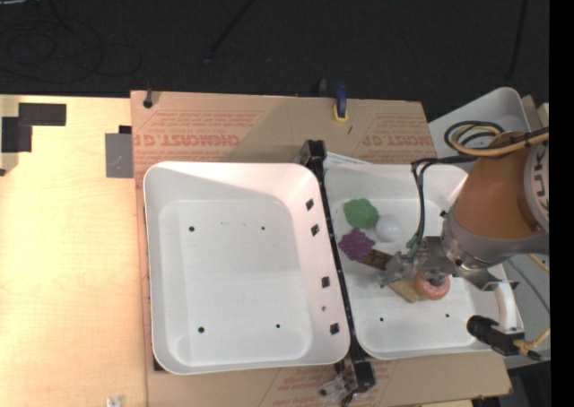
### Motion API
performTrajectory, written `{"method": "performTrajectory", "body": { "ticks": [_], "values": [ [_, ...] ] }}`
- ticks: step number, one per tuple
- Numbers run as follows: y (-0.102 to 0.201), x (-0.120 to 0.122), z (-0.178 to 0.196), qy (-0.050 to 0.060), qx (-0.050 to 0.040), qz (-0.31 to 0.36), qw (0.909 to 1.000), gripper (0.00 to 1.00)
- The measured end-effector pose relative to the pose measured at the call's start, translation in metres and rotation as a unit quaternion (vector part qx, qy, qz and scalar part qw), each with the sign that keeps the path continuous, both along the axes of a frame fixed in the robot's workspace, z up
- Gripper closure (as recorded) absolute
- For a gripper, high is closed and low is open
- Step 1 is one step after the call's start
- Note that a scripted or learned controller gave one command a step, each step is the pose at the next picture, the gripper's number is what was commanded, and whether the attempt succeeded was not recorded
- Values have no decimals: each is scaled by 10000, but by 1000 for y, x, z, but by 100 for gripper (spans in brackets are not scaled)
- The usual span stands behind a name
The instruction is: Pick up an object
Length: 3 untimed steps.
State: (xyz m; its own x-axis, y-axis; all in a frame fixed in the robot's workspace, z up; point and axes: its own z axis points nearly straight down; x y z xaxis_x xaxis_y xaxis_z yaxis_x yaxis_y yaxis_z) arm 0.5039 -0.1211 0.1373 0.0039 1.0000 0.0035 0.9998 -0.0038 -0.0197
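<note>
Bench (63, 244), pale wood, fills the lower left of the frame, with a sheet of printed cardboard (269, 127) laid over it under both bins.

Left bin (233, 262), white and shallow, sits at lower centre, joined to its neighbour by a row of black clips along the shared edge.

Right bin (404, 342), white, sits at lower right. Contents, grouped in its middle: a pink ring-shaped object (434, 287) lying on a tan piece, just beside the gripper; a purple lump (356, 245) to their left, touching a dark brown piece; a green block (361, 212) just above the purple lump; a pale round object (391, 229) near the green block, hard to make out against the white floor.

Gripper (405, 268), low over the right bin, close to the pink ring. Whether its fingers are apart or closed, and whether anything is held, cannot be told.

Arm (498, 203), orange band and grey wrist, enters from the right edge.

Blue clamp (341, 102) stands at the cardboard's far edge, upper centre.
</note>
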Motion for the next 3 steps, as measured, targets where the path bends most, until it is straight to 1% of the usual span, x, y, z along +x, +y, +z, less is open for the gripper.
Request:
{"method": "performTrajectory", "body": {
  "ticks": [1, 2, 3],
  "values": [
    [15, -10, -41, -90, -5, 10, 10000, 0],
    [11, -10, -29, -94, -22, -35, 9999, 100],
    [94, 25, 55, -130, 0, 69, 9999, 100]
  ]
}}
